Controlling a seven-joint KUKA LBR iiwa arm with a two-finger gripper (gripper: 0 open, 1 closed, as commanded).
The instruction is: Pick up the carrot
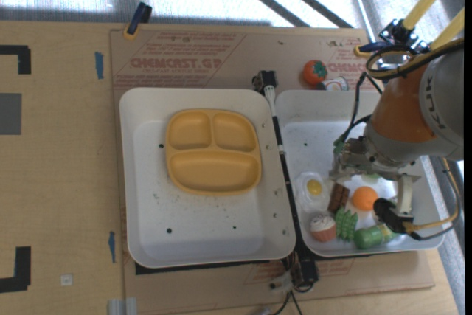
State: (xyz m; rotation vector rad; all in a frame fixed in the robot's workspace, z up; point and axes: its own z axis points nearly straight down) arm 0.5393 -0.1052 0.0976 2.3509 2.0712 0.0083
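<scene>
Down at the lower right of the frame, the right-hand bin (295, 158) holds a huddle of toy food in its near corner. Nearest the bottom rim sit a small cupcake with a red top (322, 227), a dark green leafy piece (345, 224) and a green pepper-like vegetable (372, 235), all just beside one another. A step farther up lie a brown chocolate-coloured bar (338, 197), a fried egg (313, 187) to its left, and an orange round piece (364, 198) with white showing around it; whether that orange piece is the carrot I cannot tell for sure, but it is the likeliest candidate.

Right over this cluster hangs the gripper (366, 175), its metal parts close above the orange piece. How far the jaws stand open cannot be made out, and nothing can be seen held between them. Above it bulks the grey arm with its orange band (402, 111), reaching in from the right.

To the left, the other white bin (140, 181) carries a yellow divided plate (213, 150). Farther up, on the cardboard worktop (184, 59), rests a toy tomato (314, 72).
</scene>
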